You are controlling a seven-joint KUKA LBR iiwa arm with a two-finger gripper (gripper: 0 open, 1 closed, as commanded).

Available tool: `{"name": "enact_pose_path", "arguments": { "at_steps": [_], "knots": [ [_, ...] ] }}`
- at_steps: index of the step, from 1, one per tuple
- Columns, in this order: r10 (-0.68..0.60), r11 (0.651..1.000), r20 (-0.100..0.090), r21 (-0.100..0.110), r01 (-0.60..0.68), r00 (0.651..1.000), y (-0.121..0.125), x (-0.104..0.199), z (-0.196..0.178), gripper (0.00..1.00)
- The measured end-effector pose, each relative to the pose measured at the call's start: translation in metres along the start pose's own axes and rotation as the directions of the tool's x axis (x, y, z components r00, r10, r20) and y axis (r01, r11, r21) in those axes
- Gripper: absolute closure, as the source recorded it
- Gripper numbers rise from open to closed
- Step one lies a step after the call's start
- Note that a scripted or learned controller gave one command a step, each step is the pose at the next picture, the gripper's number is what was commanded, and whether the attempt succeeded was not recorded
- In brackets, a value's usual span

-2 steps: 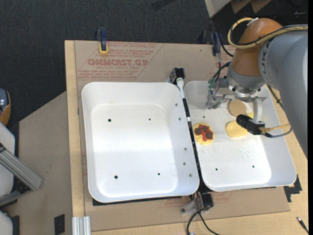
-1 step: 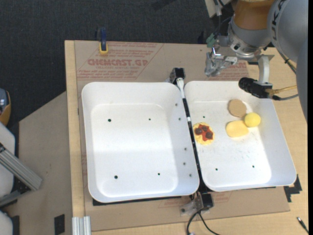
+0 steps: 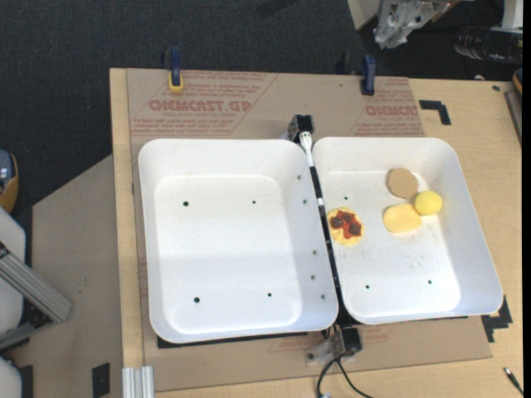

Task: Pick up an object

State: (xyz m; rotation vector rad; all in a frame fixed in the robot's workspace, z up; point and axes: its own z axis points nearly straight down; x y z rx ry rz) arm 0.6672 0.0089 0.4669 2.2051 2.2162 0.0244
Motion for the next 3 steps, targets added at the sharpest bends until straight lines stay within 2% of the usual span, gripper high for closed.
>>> {"name": "enact_pose_path", "arguments": {
  "at_steps": [1,2,3],
  "knots": [
    [0.003,0.999,-0.001,0.034,-0.003,1.000,-0.069,0.023,0.098,1.00],
    [-0.010,0.999,-0.004,0.030,0.010,1.000,-0.072,0.177,0.149,1.00],
    [0.003,1.000,0.001,0.028,-0.003,1.000,-0.060,0.177,0.185,1.00]
  ]
}}
